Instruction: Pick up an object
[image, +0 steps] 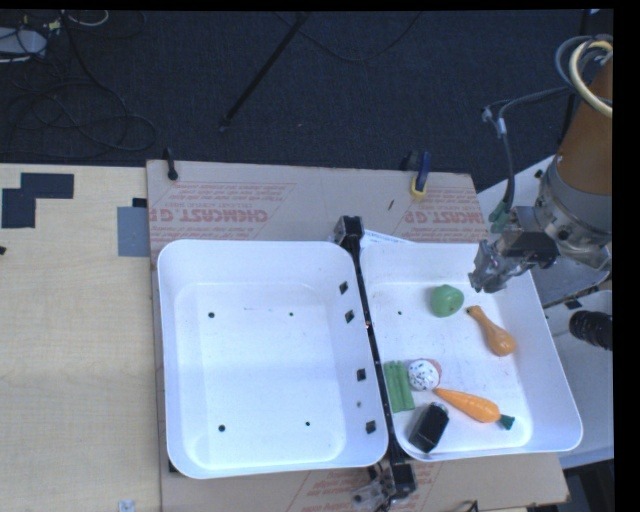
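Gripper (486, 272) above far right of right bin (560, 400), fingers' state can't tell | green ball (447, 299) just left-near of it | orange gourd (491, 331) near | carrot (472, 404), speckled ball (424, 374), green pad (397, 386), black block (429, 426) at near side | left bin (180, 300)

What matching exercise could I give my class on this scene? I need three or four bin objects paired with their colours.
Things:
1. ball
2. carrot
3. flat box
4. speckled egg

Colours:
A. black
B. white with dark spots
C. green
D. orange with a green tip

Pairs: 1-C, 2-D, 3-A, 4-B. All four lie in the right bin; the gripper hangs near the ball.
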